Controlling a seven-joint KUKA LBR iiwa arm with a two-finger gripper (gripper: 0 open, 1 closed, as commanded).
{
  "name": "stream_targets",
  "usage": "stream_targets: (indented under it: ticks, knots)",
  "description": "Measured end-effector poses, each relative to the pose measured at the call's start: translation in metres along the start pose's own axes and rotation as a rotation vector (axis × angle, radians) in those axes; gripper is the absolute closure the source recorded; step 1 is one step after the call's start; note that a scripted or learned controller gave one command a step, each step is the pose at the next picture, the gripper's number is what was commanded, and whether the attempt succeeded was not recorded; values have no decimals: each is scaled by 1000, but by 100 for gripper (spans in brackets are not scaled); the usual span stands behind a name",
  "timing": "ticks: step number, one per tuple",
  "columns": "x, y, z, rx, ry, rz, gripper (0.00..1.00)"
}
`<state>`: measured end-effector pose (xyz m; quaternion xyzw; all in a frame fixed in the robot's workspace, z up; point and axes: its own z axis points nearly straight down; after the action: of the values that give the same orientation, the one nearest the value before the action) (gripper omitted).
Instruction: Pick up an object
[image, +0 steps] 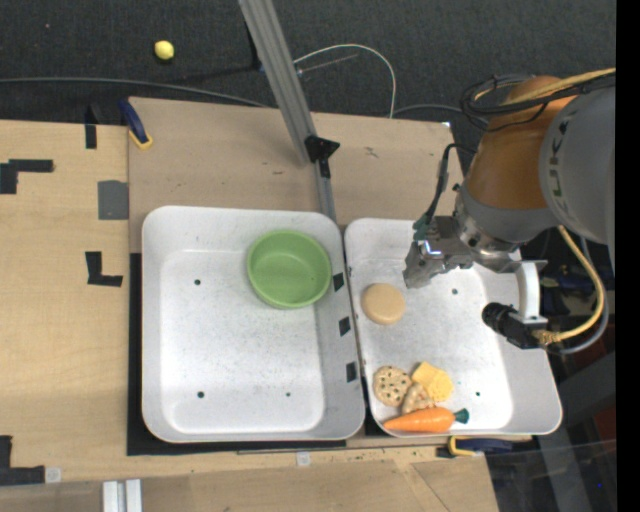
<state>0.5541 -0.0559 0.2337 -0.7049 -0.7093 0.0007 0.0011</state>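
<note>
Approach step, nothing lifted yet. Desk (220, 165) carries the right bin (480, 400); hand (425, 262) hovers just above and right of the tan round piece (382, 303) in it. Can't tell finger state. Next: shift over the piece, descend, close.

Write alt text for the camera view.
The arm's gripper hangs over the right bin, just above a round tan bun; a cookie, cheese wedge and carrot lie near its front edge. The left bin holds a green bowl.
</note>
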Motion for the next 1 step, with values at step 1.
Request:
stream_targets:
  ticks: [1]
  knots:
    - [42, 28, -7, -3, 1, -1, 100]
